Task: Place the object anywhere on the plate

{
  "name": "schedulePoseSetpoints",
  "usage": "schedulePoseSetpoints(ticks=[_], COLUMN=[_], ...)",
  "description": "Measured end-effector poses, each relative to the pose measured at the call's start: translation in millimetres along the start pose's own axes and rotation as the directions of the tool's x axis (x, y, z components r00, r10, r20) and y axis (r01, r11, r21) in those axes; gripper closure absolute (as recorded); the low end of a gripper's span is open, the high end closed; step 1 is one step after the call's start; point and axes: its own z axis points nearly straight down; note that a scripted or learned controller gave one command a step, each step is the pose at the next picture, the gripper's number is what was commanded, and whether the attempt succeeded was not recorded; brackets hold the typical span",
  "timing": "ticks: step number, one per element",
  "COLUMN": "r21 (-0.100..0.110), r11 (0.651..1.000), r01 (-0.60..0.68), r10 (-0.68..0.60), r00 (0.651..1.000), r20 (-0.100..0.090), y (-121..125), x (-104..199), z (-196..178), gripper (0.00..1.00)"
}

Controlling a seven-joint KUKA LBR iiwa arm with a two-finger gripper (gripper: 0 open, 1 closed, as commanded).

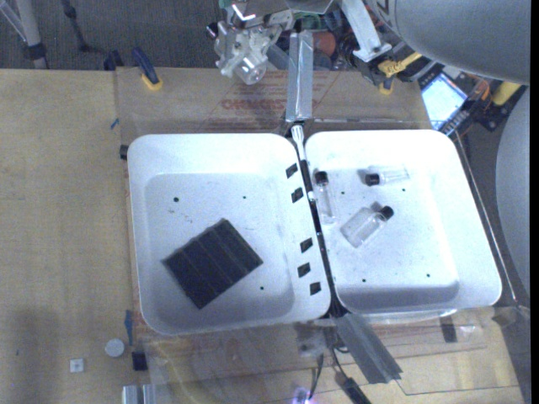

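A black ribbed square plate [212, 262] lies flat and turned like a diamond in the left bin [160, 162], toward its front. Three clear vials with black caps rest in the right bin [438, 259]: a larger one [366, 224] near the middle, a small one [383, 176] behind it, and a slim one [322, 194] along the divider. My gripper [242, 50] hangs high behind the left bin's back edge, far from both the vials and the plate. I see nothing held in it.
The thick grey arm [472, 15] fills the upper right corner. A raised divider [305, 225] with black tabs separates the bins. Clamps and cables [370, 49] crowd the bench behind the bins. A blue clip [149, 76] sits at the back left.
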Motion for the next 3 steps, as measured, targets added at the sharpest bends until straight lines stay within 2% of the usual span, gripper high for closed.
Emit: schedulePoseSetpoints(ticks=[1,2,3], r21=[0.001,-0.004,0.0], r11=[0.912,0.979,0.948], r01=[-0.411,0.204,-0.319], r10=[0.411,-0.204,0.319], r00=[0.912,0.979,0.948], r20=[0.0,0.001,0.0], y=[-5.1,3.7,-3.4], x=[-9.9,8.4,-9.3], z=[0.2,-0.2,0.0], gripper=[1.0,1.0,1.0])
